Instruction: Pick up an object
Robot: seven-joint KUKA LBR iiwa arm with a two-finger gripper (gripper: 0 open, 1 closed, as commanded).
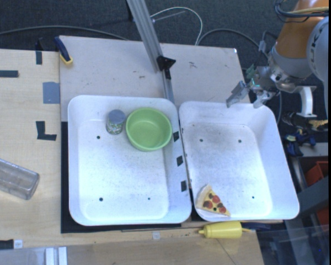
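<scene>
1. We see the gripper [247,95] hanging over the far right corner of the right bin [276,148], at the end of the grey arm with its orange band. Its two fingers stand apart with nothing between them, so we read it as open and carrying nothing.

2. The task names no particular thing, so we weigh the candidates. The pizza slice [212,201] is the one object in the right bin, lying flat in the near left corner, just beside the wall shared with the left bin [80,164].

3. From the gripper, the slice lies toward the near edge of the bench and somewhat to the left in the view, diagonally across the bin floor. Its long axis runs from a narrow tip at the upper left to a wider end at the lower right.

4. The green bowl [149,128] and the small grey can [115,121] sit in the far part of the left bin, touching or nearly so; we cannot tell which. Both lie left of the gripper, past the dividing walls.

5. Our count: two bins, one slice, one bowl, one can. Outside the bins there is one yellow bottle [220,230] on the bench just past the right bin's near rim, and one clear container [11,176] at the left.

6. We judge the slice awkward, being flat and close to the wall.
</scene>
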